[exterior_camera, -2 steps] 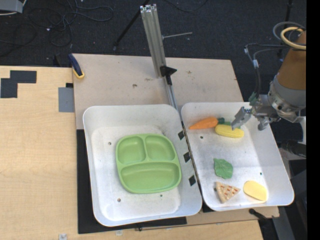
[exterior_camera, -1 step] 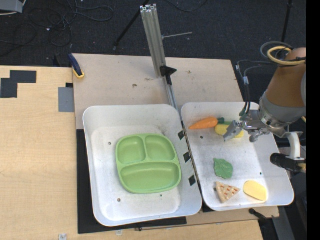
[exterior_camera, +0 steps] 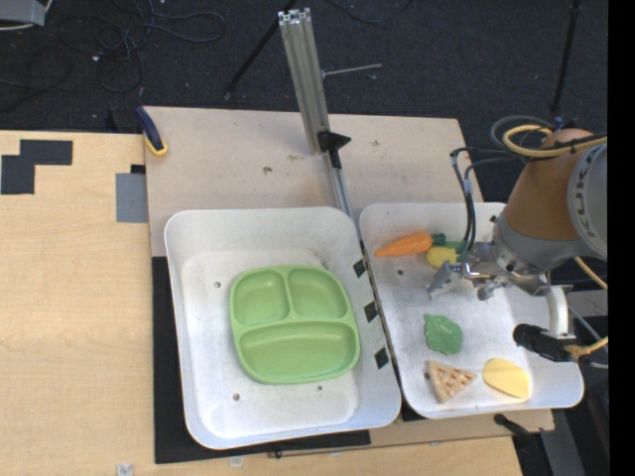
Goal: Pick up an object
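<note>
Gripper [exterior_camera: 454, 274] low in right bin [exterior_camera: 397, 296], fingers spread (nothing between), beside yellow toy [exterior_camera: 441, 256], carrot [exterior_camera: 405, 245]

Green divided plate [exterior_camera: 295, 325] lay in the left white bin [exterior_camera: 198, 256], metal post [exterior_camera: 306, 77] rose behind, black cables [exterior_camera: 149, 18] trailed on dark floor, light wooden counter [exterior_camera: 69, 296] at left.

No writing, label, brand, number or sign can be read anywhere around the green divided plate [exterior_camera: 294, 325]. The plate's own surface is plain. The white bin [exterior_camera: 189, 266] holding it carries no legible marking either.
</note>
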Controlling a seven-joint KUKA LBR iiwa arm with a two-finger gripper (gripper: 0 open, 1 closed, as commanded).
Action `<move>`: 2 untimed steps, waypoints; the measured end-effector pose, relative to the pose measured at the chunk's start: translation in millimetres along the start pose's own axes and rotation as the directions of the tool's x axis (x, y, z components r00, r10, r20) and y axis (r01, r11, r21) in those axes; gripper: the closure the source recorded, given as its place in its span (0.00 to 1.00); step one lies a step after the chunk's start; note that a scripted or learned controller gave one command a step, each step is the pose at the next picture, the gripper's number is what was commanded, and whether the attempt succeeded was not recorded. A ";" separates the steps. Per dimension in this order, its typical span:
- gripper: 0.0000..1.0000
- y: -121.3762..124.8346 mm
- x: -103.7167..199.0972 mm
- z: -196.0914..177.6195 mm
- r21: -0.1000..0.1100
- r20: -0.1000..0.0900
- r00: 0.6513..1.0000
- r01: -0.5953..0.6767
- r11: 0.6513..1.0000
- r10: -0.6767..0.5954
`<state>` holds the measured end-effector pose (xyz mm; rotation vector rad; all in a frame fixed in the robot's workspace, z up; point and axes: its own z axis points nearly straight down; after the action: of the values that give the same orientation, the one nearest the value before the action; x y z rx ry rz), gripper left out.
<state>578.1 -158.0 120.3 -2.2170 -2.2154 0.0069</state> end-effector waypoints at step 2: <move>1.00 4.8 7.3 -63.6 -0.010 0.002 1.000 0.002 1.000 -0.002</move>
<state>583.4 -150.8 183.9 -2.2207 -2.2241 -0.0017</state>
